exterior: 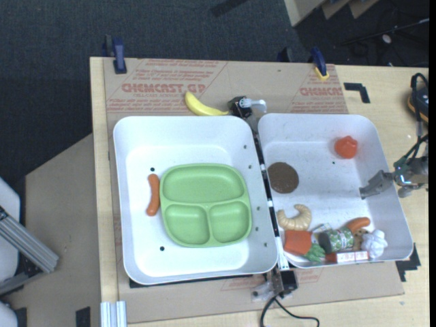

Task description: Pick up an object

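Note:
My gripper (390, 181) sits at the right rim of the right bin (320, 125), low over the bin's right wall, with nothing seen in it. A red toy pepper (347, 146) lies about 70 pixels up and left of it. A brown round disc (282, 176) rests near the bin's left wall. Along the front of the bin lie a beige croissant (295, 216), an orange-red block (297, 241), a green piece (315, 252), a dark can (337, 239), an orange carrot (357, 223) and a white crumpled item (373, 240).
The left bin (129, 142) holds a green divided plate (204, 203) and an orange sausage (153, 194) to its left. A banana (203, 106) and a small black-and-white object (246, 105) lie on the cardboard behind the bins. Cables hang at the far right.

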`<state>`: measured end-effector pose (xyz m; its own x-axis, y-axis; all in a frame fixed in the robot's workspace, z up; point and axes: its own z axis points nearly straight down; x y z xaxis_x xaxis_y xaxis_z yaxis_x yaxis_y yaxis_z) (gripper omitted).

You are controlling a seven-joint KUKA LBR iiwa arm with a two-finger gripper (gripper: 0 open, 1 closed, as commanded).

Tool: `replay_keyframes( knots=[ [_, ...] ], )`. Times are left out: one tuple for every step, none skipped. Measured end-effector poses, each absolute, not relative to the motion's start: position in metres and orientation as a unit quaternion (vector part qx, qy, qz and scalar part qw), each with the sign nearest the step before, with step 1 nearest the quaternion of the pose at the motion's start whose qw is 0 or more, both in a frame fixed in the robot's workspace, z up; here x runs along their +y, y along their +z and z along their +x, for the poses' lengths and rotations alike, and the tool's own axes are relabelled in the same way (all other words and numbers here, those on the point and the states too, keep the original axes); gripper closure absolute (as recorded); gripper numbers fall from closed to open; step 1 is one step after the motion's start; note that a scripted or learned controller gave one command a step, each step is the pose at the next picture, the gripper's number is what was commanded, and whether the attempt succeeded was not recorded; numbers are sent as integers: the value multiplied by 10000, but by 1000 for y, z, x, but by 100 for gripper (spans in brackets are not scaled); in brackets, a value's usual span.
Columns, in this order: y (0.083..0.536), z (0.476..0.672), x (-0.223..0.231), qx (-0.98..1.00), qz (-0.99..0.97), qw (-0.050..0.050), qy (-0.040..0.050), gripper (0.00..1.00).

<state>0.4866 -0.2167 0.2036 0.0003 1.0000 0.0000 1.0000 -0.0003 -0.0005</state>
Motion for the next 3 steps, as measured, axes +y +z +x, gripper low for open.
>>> replay_keyframes(
  knots=[
    [170, 536, -220, -7077, -7065, -22, -3, 0],
    [84, 586, -218, -7080, -7062, -7, -24, 0],
    [85, 639, -180, -7083, -7059, -15, -9, 0]
  ],
)
